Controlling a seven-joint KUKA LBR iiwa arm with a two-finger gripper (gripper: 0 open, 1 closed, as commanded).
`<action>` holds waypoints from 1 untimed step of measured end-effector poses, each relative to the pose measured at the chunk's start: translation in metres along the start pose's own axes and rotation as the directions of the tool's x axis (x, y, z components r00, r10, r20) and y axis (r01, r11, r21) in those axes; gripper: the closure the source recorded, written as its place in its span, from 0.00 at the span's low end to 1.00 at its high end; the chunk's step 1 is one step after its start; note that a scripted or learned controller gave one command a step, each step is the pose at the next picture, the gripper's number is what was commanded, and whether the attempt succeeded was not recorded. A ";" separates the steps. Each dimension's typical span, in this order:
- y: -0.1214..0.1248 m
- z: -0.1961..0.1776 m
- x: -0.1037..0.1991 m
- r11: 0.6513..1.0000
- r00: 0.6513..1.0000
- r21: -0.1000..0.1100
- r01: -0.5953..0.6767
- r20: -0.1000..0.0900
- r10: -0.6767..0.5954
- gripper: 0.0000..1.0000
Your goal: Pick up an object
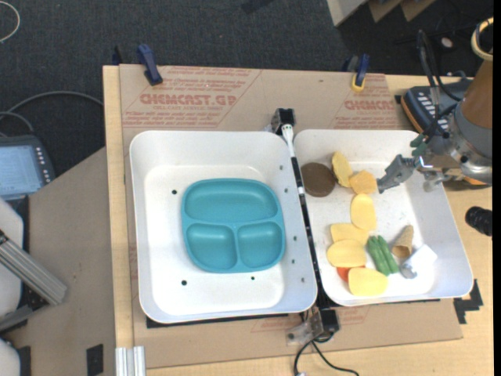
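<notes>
Nearest the bench's front edge, in the right bin, lie smooth yellow pieces: one at the front, a flat one behind it, beside a green pod. They look like light, stiff plastic toy food, probably slippery; I'd pinch across a piece's narrow width. Left, the other bin bears a teal divided plate. Farther back sits a brown disc. Over the far side hangs the gripper; whether it's shut I cannot tell.
</notes>
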State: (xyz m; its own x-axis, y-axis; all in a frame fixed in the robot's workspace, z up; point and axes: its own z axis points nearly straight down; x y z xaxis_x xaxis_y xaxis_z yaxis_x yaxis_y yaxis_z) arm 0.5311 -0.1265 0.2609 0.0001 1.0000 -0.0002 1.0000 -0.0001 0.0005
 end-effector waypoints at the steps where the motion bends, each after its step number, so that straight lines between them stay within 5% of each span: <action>1: -0.030 0.147 0.003 1.000 1.000 0.014 -0.002 -0.004 0.002 0.00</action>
State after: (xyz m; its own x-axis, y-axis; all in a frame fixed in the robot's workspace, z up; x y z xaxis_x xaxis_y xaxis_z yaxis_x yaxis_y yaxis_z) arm 0.5014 -0.1236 0.1139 0.0018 1.0000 0.0040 0.9999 -0.0017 -0.0131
